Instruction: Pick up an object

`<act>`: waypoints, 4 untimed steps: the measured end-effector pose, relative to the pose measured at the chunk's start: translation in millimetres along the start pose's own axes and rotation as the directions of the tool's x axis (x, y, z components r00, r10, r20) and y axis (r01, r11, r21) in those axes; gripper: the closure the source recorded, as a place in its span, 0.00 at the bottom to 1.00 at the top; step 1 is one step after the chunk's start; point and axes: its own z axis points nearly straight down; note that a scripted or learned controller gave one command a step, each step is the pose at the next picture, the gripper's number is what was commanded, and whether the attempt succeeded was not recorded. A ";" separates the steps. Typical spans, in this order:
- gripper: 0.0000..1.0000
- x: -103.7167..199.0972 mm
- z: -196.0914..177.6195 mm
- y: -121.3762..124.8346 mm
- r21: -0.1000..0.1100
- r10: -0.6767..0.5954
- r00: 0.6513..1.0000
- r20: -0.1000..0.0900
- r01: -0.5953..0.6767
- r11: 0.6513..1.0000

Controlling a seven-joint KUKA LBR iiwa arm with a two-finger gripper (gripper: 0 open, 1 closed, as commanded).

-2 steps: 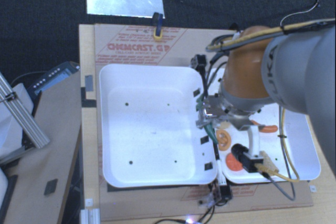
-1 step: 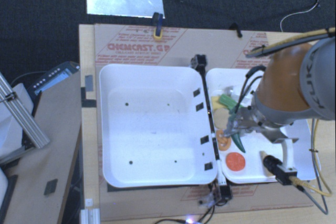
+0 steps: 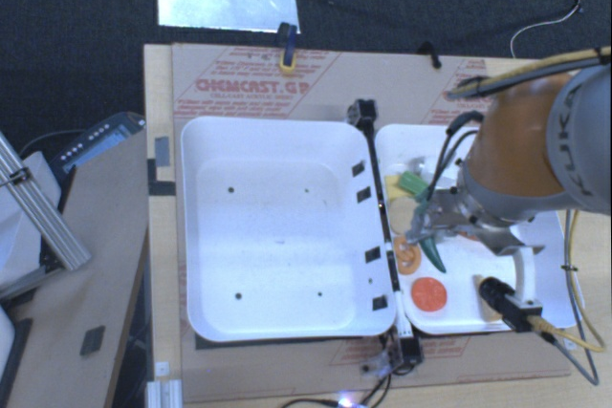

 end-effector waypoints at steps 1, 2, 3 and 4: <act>1.00 15.2 9.4 -1.2 0.004 0.000 1.000 -0.001 0.000 1.000; 1.00 56.0 -15.7 61.0 -0.004 -0.004 1.000 -0.001 0.004 1.000; 1.00 37.6 -211.7 47.6 -0.017 0.001 1.000 -0.001 -0.001 1.000; 1.00 65.2 -229.5 29.2 -0.001 -0.002 1.000 -0.001 0.002 1.000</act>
